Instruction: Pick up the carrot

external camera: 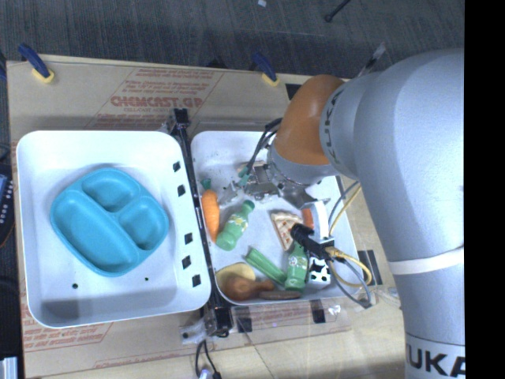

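Two white bins (31, 235) are seen on a tan board printed with red lettering (150, 101). A turquoise sectioned plate (109, 219) is seen in the left bin. Right of that plate, in the other bin, an orange carrot (210, 214), a pale green bottle (234, 226), a dark green bottle (297, 265) and a yellow-brown banana (241, 283) are seen. The arm (410, 164) is coloured grey, with an orange band (304, 125).

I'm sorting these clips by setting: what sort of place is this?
Probably a robotics lab test bench, not a kitchen. A large grey robot arm reaches over two shallow white plastic bins, blue clamps pin a cardboard sheet, and the orange toy carrot lies among plastic play food.
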Controlling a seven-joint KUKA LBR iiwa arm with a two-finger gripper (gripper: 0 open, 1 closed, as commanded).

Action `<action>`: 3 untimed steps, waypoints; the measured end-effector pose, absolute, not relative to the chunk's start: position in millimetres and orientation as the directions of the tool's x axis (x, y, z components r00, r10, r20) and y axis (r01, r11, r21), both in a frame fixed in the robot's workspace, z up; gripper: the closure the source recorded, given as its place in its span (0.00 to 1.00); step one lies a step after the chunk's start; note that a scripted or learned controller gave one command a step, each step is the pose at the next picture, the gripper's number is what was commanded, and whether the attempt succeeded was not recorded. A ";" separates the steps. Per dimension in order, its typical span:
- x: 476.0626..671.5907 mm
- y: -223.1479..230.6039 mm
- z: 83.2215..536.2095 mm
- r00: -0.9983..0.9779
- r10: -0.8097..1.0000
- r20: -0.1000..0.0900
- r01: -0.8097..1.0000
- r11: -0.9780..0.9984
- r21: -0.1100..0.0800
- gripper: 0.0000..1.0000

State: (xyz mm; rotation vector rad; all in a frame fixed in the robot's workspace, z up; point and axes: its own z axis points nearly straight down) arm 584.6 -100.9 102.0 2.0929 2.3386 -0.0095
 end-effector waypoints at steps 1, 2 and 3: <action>592.1 -101.3 92.8 0.096 0.995 -0.005 0.995 -0.096 -0.002 0.00; 602.3 -94.1 93.6 0.205 0.979 -0.007 0.979 -0.205 0.001 0.00; 609.3 -93.8 92.3 0.425 0.905 -0.002 0.905 -0.425 -0.003 0.00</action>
